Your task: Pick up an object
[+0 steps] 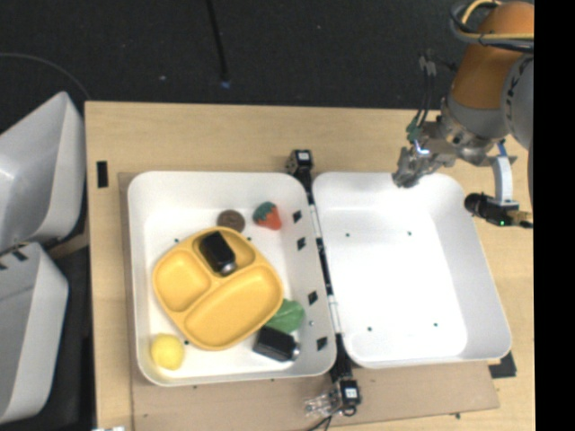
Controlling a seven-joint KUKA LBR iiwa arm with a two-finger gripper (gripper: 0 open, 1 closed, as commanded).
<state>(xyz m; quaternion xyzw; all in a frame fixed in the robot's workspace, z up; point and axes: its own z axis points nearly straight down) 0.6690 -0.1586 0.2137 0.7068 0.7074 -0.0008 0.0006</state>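
- Gripper (pixel 406 174) upper right of frame, over right bin (pixel 467 330) top rim; grip state: cannot tell.
- Left bin (pixel 144 241): yellow tray (pixel 220 308), ball (pixel 167 352), strawberry (pixel 266 214), black objects.

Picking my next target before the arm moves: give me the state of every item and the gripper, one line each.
Gripper: above the right bin's far edge, nothing seen in it.
Yellow divided plate: flat in the left bin.
Black object: lying in a plate compartment.
Second black object: by the plate's near edge.
Yellow ball: near-left corner.
Strawberry: beyond the plate.
Brown round piece: touching the plate's far rim.
Green item: partly under the plate.
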